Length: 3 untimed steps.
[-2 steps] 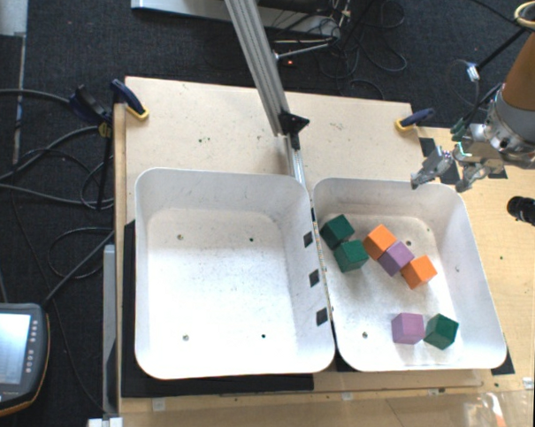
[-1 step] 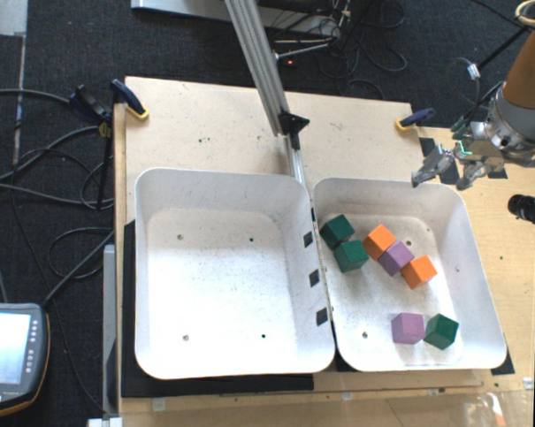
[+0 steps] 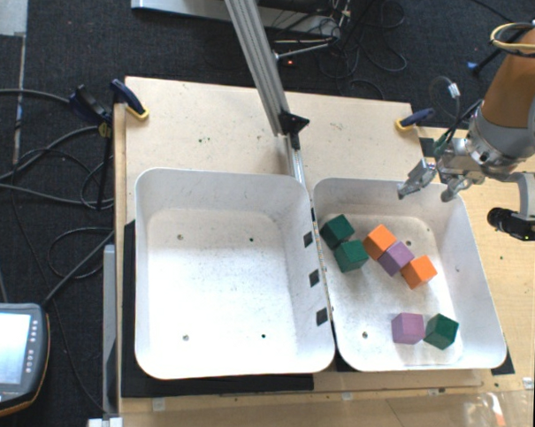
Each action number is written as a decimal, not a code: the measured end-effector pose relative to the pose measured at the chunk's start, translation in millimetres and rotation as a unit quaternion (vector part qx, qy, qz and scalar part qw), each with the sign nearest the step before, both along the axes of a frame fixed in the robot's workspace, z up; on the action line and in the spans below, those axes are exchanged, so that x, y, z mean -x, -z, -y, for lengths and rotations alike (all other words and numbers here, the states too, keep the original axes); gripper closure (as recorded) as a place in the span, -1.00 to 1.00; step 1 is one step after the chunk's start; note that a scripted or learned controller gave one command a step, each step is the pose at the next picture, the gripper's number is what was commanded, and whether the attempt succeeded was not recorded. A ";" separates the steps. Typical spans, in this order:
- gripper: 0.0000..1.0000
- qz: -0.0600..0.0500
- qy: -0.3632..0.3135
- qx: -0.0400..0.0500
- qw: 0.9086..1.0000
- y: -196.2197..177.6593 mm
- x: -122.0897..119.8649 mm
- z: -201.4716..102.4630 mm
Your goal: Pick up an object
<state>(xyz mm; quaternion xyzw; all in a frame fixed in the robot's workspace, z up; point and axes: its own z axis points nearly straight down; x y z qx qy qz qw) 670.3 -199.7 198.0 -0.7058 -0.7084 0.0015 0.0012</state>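
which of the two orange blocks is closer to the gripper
The upper orange block, touching the purple block; the other orange block lies beyond it from the gripper.

Matt blocks point(image 3: 382, 256), smooth white plastic bins point(image 3: 162, 195), wood bench point(image 3: 227, 127).

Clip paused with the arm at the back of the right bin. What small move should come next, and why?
Probably bring the claw forward and down toward the nearest orange block. The claw is open with nothing between its fingers, above the back rim of the right bin. All the blocks lie nearer the front, and that orange one, touching a purple block, is closest.
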 end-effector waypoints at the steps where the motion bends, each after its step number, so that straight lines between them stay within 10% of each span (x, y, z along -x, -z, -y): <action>1: -1.00 -0.001 0.002 0.000 1.000 59.7 9.5 -0.1; 2: -1.00 0.000 0.001 0.000 1.000 105.7 10.1 -1.4; 3: 1.00 0.004 0.000 0.001 1.000 91.2 7.9 -1.1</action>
